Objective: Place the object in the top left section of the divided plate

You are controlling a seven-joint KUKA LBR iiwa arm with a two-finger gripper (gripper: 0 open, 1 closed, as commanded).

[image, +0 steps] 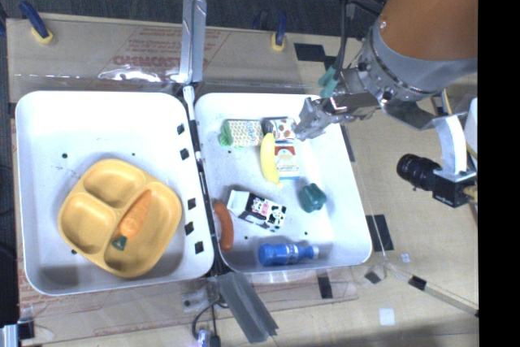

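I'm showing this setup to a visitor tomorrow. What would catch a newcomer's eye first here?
Probably the yellow divided plate in the left bin, with a carrot lying in its right-hand section. Next, the clutter in the right bin: a banana, a blue bottle and a sausage. The gripper hangs over that bin's upper part.

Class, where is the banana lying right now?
The banana lies in the right bin, near its middle, against the small carton and just below-left of the gripper.
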